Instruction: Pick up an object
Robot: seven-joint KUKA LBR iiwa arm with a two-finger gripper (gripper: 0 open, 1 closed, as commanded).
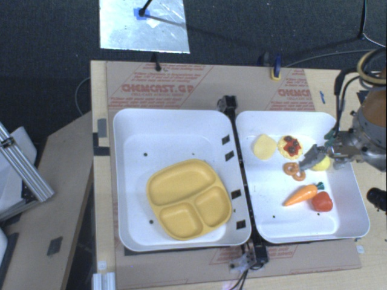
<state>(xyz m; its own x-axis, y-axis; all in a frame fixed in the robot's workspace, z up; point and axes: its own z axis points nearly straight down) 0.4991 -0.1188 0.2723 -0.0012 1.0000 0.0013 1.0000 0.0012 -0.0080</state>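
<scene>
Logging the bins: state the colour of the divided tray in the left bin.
Yellow, all three compartments of the divided tray; the camera view shows it plainly.

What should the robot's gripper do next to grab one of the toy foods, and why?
Probably go straight down a little. The gripper sits over the right bin, right at a small yellow toy and beside the pretzel. Nothing shows between its fingers yet, so lowering onto the yellow toy seems the next step.

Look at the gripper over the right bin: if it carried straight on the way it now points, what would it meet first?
The gripper points left and slightly downward in the camera view. First in that line is probably the pretzel, lying just beyond its tip. Its height above the bin is unclear, so it might pass over toward the bin floor.
</scene>
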